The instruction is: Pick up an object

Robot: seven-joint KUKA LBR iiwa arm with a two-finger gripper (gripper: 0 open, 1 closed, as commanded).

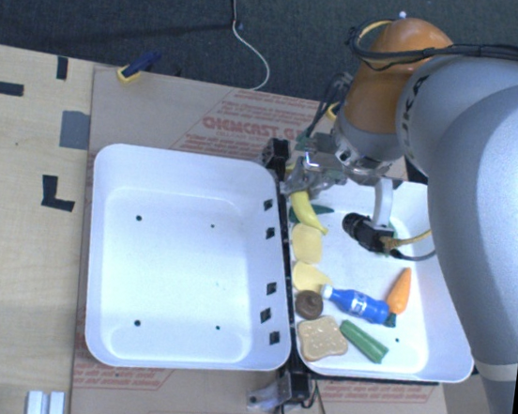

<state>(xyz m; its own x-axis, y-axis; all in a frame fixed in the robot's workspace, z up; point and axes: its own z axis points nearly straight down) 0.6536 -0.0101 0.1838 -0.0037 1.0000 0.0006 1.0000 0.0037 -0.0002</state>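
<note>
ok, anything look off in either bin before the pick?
Nothing damaged or spilled. All the objects are crowded in the right bin, mostly along its left wall: banana, blue bottle, carrot, green piece, toast-shaped piece. The tool sits at the top of that pile.

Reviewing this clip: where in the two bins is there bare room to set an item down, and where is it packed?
The left bin offers open white floor from wall to wall. In the right bin, items crowd along the shared divider: banana, blue bottle, bread slice, green piece, carrot. The gripper hangs above the banana.
</note>
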